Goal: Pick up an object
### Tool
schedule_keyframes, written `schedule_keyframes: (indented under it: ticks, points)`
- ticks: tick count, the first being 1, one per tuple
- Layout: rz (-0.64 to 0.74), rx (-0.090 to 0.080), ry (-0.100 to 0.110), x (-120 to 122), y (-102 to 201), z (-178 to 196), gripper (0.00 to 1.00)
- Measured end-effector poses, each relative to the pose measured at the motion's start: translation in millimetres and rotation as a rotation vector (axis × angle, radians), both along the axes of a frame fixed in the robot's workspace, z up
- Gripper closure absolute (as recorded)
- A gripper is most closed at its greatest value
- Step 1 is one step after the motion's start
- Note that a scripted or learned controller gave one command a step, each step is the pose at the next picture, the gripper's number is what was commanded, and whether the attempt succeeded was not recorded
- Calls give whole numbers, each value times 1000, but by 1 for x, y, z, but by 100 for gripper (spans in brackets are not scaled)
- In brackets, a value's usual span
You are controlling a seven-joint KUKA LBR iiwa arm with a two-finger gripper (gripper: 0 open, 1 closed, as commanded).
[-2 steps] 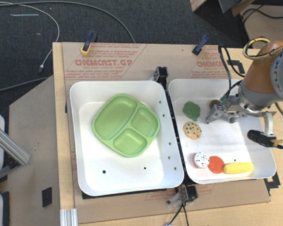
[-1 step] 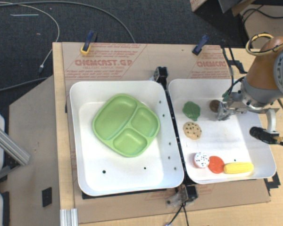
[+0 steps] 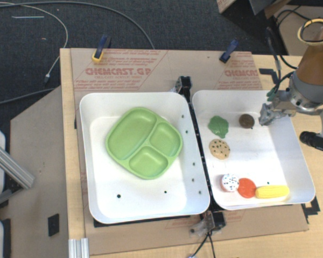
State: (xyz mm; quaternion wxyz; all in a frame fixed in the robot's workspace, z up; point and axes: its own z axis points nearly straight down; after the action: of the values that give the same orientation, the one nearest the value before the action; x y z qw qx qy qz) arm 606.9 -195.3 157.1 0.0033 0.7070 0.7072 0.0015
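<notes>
"So, has the robot picked anything up yet?"

"No, I don't think so. The gripper [image 3: 267,114] is low over the right bin [image 3: 290,160], just beside the little brown ball [image 3: 246,121]. Nothing is between its fingers that I can see, and I cannot tell if they are open or closed."

"Where are the other toys?"

"All lying in that same bin. A green leafy thing [image 3: 218,126] and a cookie [image 3: 219,149] sit near the middle wall. A spotted ball [image 3: 230,183], a red round thing [image 3: 246,187] and a yellow corn [image 3: 272,192] lie in a row at the front."

"So the picking is all left to do?"

"Yes, I think so."

"And the other bin?"

"It has a green tray [image 3: 144,142] with three parts. Both bins sit on a brown board [image 3: 151,69] on the table, held by blue clamps [image 3: 101,46]. Cables [image 3: 54,20] lie on the dark carpet behind."
</notes>
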Motion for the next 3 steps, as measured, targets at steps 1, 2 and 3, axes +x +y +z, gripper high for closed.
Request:
schedule_keyframes:
  ticks: [1, 2, 3]
  points:
    - [1, 0, -2, -1, 3, 65, 100]
    - [1, 1, 2, 0, 3, 84, 100]
    - [4, 4, 8, 4, 63, 88, 100]
